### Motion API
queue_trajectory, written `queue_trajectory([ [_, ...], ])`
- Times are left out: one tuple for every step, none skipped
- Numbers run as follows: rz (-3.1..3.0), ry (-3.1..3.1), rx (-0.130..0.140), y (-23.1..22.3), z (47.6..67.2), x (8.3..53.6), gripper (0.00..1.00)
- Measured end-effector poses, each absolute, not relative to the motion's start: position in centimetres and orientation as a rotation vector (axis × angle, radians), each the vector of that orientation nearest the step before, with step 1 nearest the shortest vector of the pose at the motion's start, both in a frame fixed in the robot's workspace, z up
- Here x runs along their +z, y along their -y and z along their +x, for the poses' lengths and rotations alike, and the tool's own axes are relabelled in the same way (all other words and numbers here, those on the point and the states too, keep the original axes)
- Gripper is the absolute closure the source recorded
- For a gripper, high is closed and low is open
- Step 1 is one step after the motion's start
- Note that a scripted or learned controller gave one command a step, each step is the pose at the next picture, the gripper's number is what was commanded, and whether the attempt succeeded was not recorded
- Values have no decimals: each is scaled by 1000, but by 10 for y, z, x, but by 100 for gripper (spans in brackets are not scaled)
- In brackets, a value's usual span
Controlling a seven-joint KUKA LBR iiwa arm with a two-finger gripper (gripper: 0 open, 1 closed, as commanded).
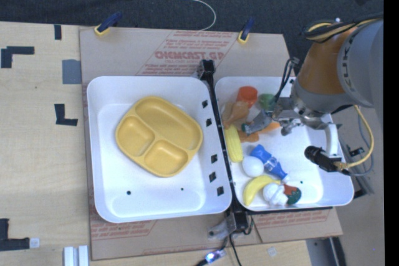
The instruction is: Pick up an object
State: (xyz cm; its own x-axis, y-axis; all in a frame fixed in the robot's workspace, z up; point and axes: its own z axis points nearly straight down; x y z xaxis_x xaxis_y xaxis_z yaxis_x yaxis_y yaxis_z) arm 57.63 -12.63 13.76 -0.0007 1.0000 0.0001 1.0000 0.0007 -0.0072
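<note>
The right bin (324, 187) holds several toy foods: an orange cup (247, 95), a green piece (268, 99), a yellow corn cob (233, 144), a blue bottle (269, 159), a white egg (252, 166), a banana (255, 187) and a white, red and green cluster (282, 194). My gripper (256, 126) reaches in from the right and sits low in the bin's upper middle, over an orange carrot-like piece (271, 127). It lies between the orange cup and the corn cob. The gripper body hides whatever is right under it.
The left bin (106, 196) carries a yellow divided plate (159, 135). A black divider (218, 140) runs between the bins. The arm's grey and orange wrist (327, 71) hangs over the right bin's far right corner, with a black cable end (321, 157) over its right side.
</note>
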Motion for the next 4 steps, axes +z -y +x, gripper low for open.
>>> queue_trajectory([
  [-2222, 2222, 5, 127, 576, 85, 0],
  [-2218, 2222, 3, 125, 576, 97, 100],
  [-2220, 2222, 1, 125, 576, 156, 100],
  [-2222, 2225, -3, 128, 573, 218, 100],
])
